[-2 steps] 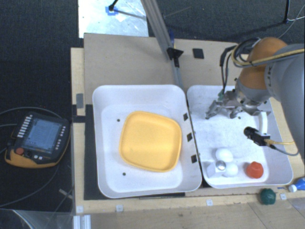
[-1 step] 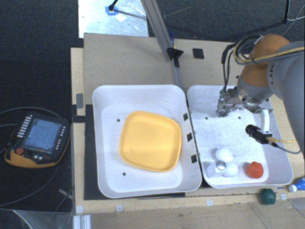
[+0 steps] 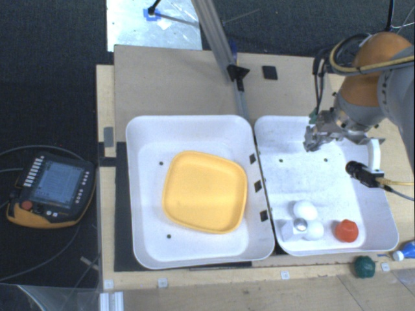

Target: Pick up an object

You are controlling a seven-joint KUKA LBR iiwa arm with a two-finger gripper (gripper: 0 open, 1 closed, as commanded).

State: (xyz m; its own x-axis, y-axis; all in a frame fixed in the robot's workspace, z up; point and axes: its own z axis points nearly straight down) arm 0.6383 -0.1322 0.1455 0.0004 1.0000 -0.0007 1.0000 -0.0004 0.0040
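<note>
A yellow square plate (image 3: 204, 191) lies in the left bin (image 3: 139, 173). In the right bin (image 3: 324, 173), near its front edge, sit a white rounded object (image 3: 305, 210), a second white piece (image 3: 314, 230) with a small metallic part (image 3: 299, 225) beside it, and a red-orange cup-like object (image 3: 347, 230). My gripper (image 3: 314, 140) hangs over the back part of the right bin, well behind those objects, with nothing visible between its fingers.
A teach pendant (image 3: 50, 188) lies on the floor at the left. A dark green ball (image 3: 364, 266) and a blue item (image 3: 407, 251) rest outside the right bin's front corner. A metal pole (image 3: 217, 28) slants down to the bench's back.
</note>
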